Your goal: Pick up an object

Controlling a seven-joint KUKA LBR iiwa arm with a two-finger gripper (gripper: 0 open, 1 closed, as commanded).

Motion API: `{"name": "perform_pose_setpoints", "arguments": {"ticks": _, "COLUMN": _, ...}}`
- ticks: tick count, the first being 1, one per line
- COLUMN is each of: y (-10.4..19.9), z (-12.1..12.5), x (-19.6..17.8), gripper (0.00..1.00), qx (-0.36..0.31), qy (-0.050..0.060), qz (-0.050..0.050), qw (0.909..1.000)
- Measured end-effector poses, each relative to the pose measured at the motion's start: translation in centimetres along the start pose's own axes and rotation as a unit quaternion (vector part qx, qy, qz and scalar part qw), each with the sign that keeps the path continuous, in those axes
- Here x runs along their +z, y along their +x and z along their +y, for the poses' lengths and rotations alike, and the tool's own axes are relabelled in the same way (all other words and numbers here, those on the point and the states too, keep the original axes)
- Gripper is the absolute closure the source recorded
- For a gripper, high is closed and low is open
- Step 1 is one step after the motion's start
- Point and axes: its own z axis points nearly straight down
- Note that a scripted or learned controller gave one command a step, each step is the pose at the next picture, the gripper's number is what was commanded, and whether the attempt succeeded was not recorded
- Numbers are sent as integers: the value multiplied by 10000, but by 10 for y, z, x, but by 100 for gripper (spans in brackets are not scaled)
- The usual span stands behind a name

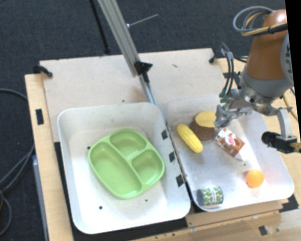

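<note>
The right bin [276, 184] holds a yellow corn cob [189, 137], a brown and yellow round piece [205, 123], a red and white packet [231, 143], an orange ball [254, 178] and a small green can [210, 195]. My gripper [223, 117] hangs over the bin's upper middle, just above the packet's top end and beside the round piece. Nothing shows between its fingers.
The left bin [82, 206] holds a green divided plate [126, 162]. A metal pole [122, 34] slants up from between the bins at the back. The grey and orange arm [266, 66] fills the right side above the right bin.
</note>
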Motion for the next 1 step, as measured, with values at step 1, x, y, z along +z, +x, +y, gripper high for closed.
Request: {"name": "perform_pose_setpoints", "arguments": {"ticks": 1, "y": 60, "z": 23, "x": -4, "gripper": 100, "qx": -7, "qy": 4, "qz": 3, "qw": 10000}}
